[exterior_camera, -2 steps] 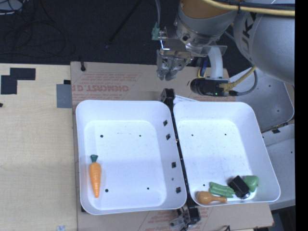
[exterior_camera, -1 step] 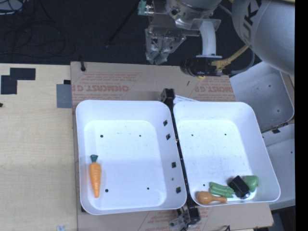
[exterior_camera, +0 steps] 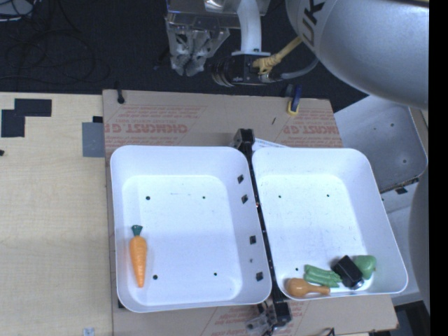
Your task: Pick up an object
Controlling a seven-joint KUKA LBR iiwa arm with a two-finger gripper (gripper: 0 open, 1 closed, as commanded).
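Two shallow white bins are being viewed side by side on a cardboard-covered bench (exterior_camera: 210, 121). The gripper (exterior_camera: 192, 54) is being held high above the back edge of the bench, well apart from both bins; its fingers are blurred against the dark background, so their opening cannot be told, and nothing can be made out between them.

In the left bin (exterior_camera: 175, 163), an orange carrot (exterior_camera: 138, 257) with a green top is being seen lying near the front left corner. In the right bin (exterior_camera: 315, 163), four objects are being seen clustered at the front right corner: a tan pear-shaped piece (exterior_camera: 305, 288), a green pod (exterior_camera: 322, 276), a black block (exterior_camera: 347, 271) and a green rounded piece (exterior_camera: 366, 263) just beside it.
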